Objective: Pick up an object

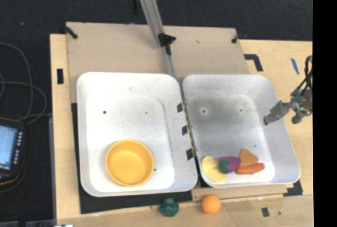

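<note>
Gripper (276, 114): at right bin's (224, 89) right rim.
Leftward: bare bin floor.
Below-left: toy cluster (233, 164) crowding the corner.

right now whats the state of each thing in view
yellow bowl: upright in left bin, near front
toy pile: clustered at front of right bin
orange ball: on bench, outside bins
green toy: on bench, outside bins
end effector: at right bin's right rim, nothing seen in it

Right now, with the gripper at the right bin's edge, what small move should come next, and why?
Probably move the gripper toward the view's lower left, over the toy cluster in the right bin near corner. It sits by the bin's right rim, apart from those objects.
</note>
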Controlling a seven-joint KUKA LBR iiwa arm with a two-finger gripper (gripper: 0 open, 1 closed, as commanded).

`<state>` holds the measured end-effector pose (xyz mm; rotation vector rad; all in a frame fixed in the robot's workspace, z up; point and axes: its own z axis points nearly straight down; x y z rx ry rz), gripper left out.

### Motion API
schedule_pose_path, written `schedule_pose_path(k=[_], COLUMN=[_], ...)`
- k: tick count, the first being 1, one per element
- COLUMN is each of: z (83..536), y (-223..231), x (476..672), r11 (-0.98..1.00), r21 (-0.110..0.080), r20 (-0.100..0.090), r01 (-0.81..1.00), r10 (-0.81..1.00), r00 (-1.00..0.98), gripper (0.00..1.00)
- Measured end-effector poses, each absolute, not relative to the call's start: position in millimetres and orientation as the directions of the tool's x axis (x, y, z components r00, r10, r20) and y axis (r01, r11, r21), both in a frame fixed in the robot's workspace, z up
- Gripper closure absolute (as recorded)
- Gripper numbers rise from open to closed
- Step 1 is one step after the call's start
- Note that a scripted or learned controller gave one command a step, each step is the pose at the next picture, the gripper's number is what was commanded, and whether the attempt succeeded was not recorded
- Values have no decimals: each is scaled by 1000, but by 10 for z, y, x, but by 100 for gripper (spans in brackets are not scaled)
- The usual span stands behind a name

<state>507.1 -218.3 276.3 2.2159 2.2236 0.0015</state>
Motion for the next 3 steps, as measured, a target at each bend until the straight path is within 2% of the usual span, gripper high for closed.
schedule_pose_path(k=[1, 2, 3], z=[2764, 2155, 1726], y=[-2184, -2233, -2278], x=[5071, 5017, 5006], r11=[3, 0, 0], r21=[3, -4, -3], r20=[-1, 0, -1], r01=[1000, 1000, 1000], r10=[1000, 1000, 1000], r00=[-3, 0, 0], gripper=[0, 0, 0])
